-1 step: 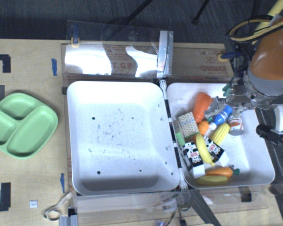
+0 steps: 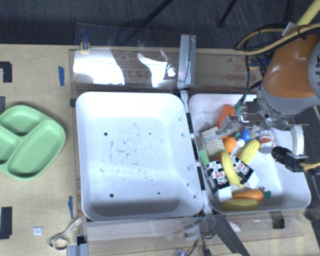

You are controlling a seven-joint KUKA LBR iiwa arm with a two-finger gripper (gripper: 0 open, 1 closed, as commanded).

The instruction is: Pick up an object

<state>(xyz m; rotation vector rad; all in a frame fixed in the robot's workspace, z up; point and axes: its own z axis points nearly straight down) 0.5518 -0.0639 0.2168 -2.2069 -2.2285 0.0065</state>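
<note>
The right bin (image 2: 296,188) holds a heap of small objects. Among them are a yellow banana (image 2: 231,169), a yellow corn cob (image 2: 250,150), an orange carrot (image 2: 246,194), a small orange ball (image 2: 230,143), a tan waffle-like square (image 2: 210,139), a green piece (image 2: 204,158) and black-and-white patterned pieces (image 2: 218,176). My gripper (image 2: 244,122) hangs low over the back of this heap, just above the orange ball and a blue piece (image 2: 245,136). An orange object (image 2: 225,113) lies just left of it. The grey wrist and orange band (image 2: 293,71) hide what lies beneath them.
The left bin (image 2: 133,153) stands beside the right one, and they share a middle wall (image 2: 194,153). A green divided plate (image 2: 24,141) lies on the bench at far left. A clear panel (image 2: 128,63) with a metal post (image 2: 186,60) rises behind the bins. Cables (image 2: 266,33) loop at upper right.
</note>
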